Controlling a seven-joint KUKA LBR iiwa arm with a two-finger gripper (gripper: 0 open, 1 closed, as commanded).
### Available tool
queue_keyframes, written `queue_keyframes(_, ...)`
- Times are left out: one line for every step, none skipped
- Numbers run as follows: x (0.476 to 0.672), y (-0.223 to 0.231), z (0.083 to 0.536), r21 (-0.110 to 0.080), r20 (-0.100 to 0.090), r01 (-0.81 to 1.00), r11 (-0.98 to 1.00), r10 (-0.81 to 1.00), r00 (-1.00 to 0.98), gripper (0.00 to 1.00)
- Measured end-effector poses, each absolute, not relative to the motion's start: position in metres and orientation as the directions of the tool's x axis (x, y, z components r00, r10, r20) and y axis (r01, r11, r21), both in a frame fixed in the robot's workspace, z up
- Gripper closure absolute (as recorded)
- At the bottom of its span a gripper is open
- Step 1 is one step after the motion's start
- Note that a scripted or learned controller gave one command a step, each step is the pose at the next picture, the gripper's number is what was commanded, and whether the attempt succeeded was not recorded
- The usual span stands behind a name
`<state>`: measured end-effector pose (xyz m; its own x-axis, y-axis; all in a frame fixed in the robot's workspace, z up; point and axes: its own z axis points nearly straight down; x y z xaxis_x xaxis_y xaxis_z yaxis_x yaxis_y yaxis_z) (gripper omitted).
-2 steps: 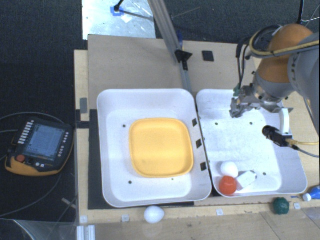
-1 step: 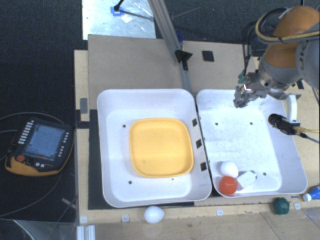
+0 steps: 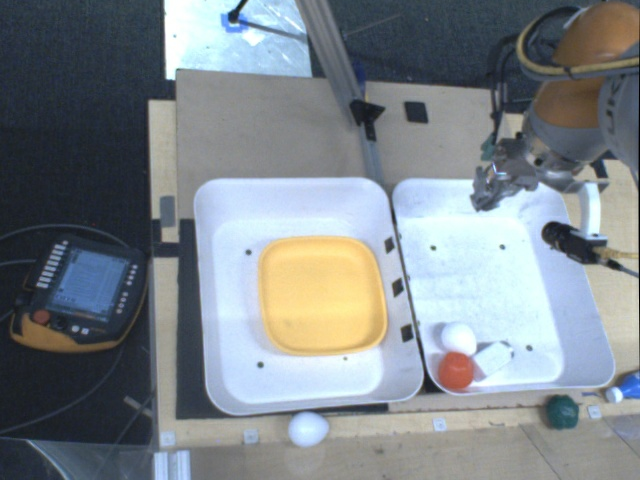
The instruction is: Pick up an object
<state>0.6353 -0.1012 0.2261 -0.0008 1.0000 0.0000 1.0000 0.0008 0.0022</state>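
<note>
My gripper (image 3: 487,194) hangs over the far edge of the right bin (image 3: 500,268), its dark fingers pointing down and left. Nothing shows between them. In the near corner of that bin lie a white ball (image 3: 459,336), a red ball (image 3: 457,370) and a small white flat piece (image 3: 493,357), close together and well away from the gripper. A yellow square plate (image 3: 323,294) lies in the middle of the left bin (image 3: 225,268).
A white egg-shaped object (image 3: 308,429) and a dark green ball (image 3: 562,412) lie on the bench in front of the bins. A control pendant (image 3: 78,290) rests at the left. A grey pole (image 3: 335,48) slants in behind the bins.
</note>
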Motion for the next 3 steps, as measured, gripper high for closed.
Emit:
queue_keyframes(0.640,-0.055,0.222,0.001,0.001,1.000,0.004,1.000,-0.004,1.00)
queue_keyframes(0.635,0.000,0.235,0.002,0.002,1.000,0.005,1.000,-0.005,1.00)
queue_keyframes(0.625,0.054,0.240,0.001,0.002,1.000,0.005,1.000,-0.005,1.00)
